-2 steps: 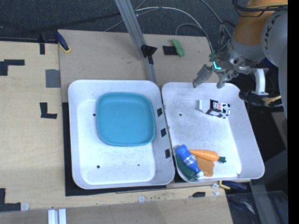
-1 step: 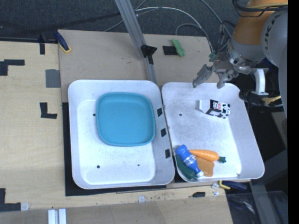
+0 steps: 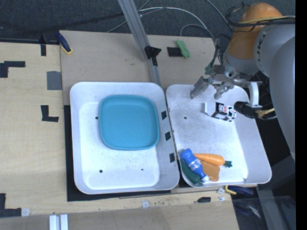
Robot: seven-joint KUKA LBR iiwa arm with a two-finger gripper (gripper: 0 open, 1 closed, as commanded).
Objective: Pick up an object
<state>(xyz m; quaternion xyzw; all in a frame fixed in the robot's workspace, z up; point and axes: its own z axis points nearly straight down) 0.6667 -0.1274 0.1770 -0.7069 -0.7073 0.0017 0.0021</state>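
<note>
Your desk (image 3: 29, 128) is pale wood marked with black tape, and it carries two shallow white bins side by side. Any object counts for this task, and the one nearest the arm is a small white box with dark print (image 3: 218, 110), lying flat in the upper part of the right bin (image 3: 249, 147). Just above it hang the jaws (image 3: 208, 91), spread wide and holding nothing, with the box below and a little right of the gap.

I'd judge that offset to be your main risk: if the arm drops straight down, one finger may land on the box or shove it toward the bin wall instead of straddling it. A low, flat box also gives little to pinch, so a shallow close could slip off.

Farther off, at the near corner of that bin, a blue bottle (image 3: 193, 163), a toy carrot (image 3: 210, 159) and a dark green piece (image 3: 190, 176) lie touching; grabbing there risks catching two.

A blue plate (image 3: 128, 122) fills the left bin (image 3: 81, 176).
</note>
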